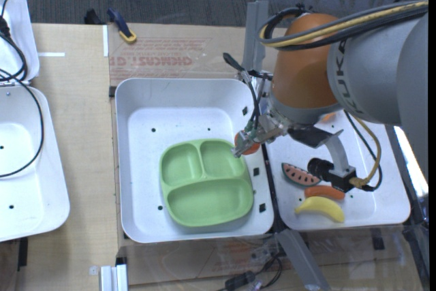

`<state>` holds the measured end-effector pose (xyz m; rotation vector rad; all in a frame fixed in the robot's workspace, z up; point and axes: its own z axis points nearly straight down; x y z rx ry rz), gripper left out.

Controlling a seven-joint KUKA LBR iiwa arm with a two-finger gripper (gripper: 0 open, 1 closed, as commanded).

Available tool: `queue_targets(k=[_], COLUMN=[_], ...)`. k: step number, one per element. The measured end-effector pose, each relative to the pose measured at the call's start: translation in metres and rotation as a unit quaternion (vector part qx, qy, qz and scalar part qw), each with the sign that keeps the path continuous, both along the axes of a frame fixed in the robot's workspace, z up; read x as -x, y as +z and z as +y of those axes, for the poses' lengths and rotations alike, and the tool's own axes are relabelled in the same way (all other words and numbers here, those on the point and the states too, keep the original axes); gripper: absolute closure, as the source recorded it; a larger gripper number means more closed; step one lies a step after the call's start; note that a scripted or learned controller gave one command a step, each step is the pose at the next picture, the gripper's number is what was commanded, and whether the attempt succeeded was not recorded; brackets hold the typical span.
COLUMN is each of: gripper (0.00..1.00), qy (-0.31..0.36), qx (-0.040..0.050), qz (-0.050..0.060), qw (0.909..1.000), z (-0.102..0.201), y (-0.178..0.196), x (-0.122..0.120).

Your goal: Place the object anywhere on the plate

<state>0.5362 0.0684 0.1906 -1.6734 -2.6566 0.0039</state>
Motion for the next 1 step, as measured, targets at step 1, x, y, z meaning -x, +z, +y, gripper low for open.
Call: queue_targets(k=[1], gripper=[0.00], qy=[-0.001], qx=[0.0002], qz=[0.000], qw=[1.0000], z=[-0.0007], y=[0.0001], x=[-0.0001])
